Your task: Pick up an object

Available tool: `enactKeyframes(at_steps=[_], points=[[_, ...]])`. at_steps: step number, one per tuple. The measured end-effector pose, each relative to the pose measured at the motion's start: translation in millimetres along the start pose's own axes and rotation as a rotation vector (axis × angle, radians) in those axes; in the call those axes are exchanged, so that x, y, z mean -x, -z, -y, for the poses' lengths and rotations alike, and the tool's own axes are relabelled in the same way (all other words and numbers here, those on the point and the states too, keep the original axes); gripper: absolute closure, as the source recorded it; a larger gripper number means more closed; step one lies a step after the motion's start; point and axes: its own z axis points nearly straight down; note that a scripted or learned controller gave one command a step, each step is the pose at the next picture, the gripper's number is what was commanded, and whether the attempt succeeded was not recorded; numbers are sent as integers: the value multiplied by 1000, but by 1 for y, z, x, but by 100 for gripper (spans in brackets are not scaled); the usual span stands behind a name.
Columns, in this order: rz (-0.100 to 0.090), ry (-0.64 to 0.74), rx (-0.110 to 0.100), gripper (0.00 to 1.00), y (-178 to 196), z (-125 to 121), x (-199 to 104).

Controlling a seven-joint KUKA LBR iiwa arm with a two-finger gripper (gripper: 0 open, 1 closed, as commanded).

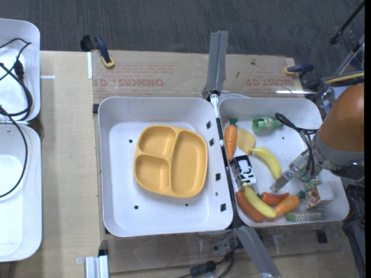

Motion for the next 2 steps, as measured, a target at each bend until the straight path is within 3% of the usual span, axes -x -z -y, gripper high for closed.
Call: enactKeyframes(at_steps=[1, 2], points=[[4, 367, 2, 0, 35, 15, -7], [4, 402, 2, 0, 69, -39, 44]])
